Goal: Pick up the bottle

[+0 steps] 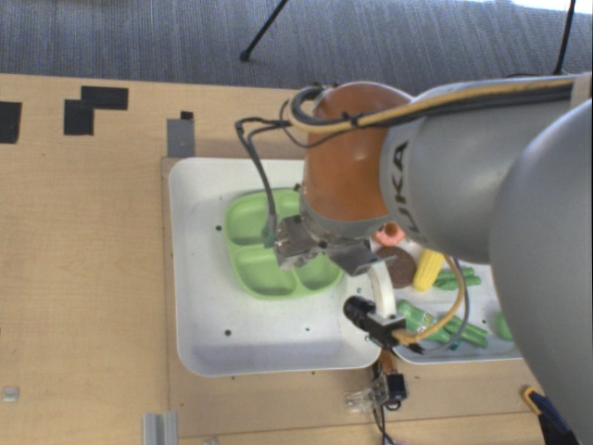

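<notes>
The grey arm (482, 174) with its orange band covers much of the right side above the wooden surface (83, 276). The left white bin (199, 276) holds a green divided tray (259, 248), partly hidden under the gripper (310, 248); its fingers are hidden, so I cannot tell their state. In the right bin (463, 352), a green bottle (445, 330) lies beside a yellow piece (427, 270).

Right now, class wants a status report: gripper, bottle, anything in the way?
Gripper low over green divided tray in left bin. Bottle: cannot pick it out. Arm covers much of right bin's clutter.
</notes>
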